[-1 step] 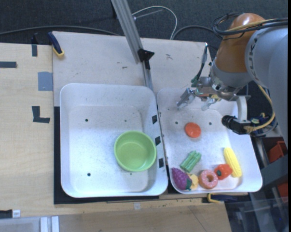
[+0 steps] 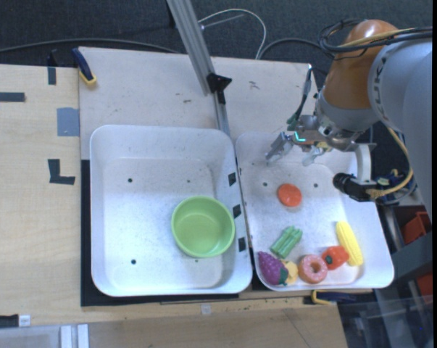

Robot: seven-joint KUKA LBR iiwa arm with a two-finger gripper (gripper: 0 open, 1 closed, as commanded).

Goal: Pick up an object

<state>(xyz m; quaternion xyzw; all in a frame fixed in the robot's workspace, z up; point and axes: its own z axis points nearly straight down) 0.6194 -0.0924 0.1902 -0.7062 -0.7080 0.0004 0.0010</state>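
My gripper (image 2: 296, 151) hangs over the far end of the right bin (image 2: 370, 223), open, with nothing between its fingers. An orange-red round object (image 2: 290, 195) lies in the bin a little nearer the camera than the fingertips. Toward the bin's near end lie a green ridged vegetable (image 2: 286, 241), a purple grape bunch (image 2: 272, 267), a pink doughnut (image 2: 313, 268), a small red-orange piece (image 2: 336, 257) and a yellow corn cob (image 2: 348, 241).
The left bin (image 2: 117, 165) holds a green bowl (image 2: 202, 226) near its right wall. A grey metal pole (image 2: 193, 35) slants from the top down to the divider between the bins. Cables run behind the bench.
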